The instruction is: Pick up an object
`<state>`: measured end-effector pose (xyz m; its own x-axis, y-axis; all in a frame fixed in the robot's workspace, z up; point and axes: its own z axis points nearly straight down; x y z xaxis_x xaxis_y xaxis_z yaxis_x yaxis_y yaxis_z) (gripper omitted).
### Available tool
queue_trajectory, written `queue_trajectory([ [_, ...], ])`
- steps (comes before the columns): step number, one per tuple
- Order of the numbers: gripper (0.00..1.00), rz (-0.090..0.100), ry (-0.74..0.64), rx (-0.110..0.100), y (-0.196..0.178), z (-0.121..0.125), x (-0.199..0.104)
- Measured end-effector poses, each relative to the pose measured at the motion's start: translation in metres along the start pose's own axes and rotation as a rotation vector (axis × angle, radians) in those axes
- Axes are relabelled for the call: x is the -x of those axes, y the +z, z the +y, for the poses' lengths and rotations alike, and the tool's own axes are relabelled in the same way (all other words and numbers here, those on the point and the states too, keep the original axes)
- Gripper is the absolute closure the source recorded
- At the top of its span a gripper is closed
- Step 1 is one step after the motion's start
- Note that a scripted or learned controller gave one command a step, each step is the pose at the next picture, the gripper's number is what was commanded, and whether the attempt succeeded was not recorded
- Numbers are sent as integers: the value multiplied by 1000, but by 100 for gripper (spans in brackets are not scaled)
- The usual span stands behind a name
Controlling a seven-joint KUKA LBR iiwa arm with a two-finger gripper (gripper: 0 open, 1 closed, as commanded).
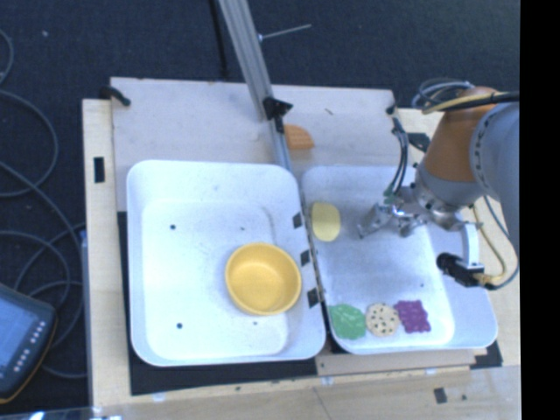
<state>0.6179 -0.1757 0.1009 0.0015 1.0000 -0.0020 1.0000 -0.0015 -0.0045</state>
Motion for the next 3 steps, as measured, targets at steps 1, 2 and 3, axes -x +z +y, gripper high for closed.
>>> queue_trajectory([
  [1, 100, 0, 3, 9, -16, 2, 1],
  [2, 100, 0, 3, 13, -81, 2, 5],
  [3, 100, -1, -4, 14, -145, 9, 8],
])
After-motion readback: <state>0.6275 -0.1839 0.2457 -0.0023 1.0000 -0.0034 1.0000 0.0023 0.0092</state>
